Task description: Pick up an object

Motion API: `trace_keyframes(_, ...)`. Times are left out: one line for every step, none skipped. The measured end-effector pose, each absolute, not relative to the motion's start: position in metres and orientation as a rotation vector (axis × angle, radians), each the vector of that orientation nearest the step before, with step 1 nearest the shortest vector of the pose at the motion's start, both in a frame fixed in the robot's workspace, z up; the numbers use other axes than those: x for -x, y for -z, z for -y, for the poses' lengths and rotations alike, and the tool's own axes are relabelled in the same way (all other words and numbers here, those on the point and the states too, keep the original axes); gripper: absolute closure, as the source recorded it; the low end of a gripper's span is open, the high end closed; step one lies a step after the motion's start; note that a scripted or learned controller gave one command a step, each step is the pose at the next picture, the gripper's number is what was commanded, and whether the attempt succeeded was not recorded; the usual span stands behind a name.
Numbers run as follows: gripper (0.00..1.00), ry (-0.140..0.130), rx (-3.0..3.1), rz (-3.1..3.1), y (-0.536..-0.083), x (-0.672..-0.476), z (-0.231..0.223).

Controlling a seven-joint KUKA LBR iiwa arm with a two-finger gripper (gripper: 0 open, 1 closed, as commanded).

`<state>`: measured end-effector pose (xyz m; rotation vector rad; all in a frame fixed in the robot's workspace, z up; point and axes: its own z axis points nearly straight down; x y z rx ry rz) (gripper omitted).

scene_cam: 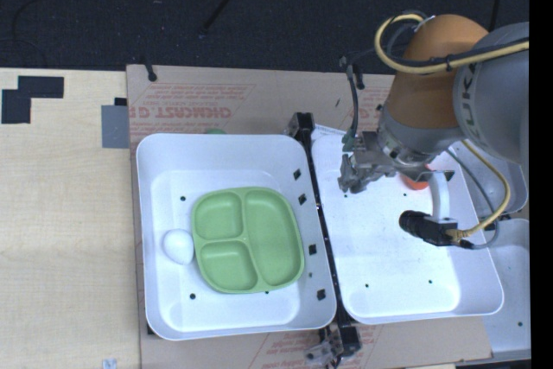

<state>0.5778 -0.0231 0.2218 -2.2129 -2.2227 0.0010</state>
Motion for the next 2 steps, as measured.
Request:
trace_keyframes(1.00, -0.003, 2.213, 2.222, -0.230, -0.563, -0.023)
trace_keyframes(1.00, -0.006, 2.214, 2.221, -0.219, -0.556, -0.074)
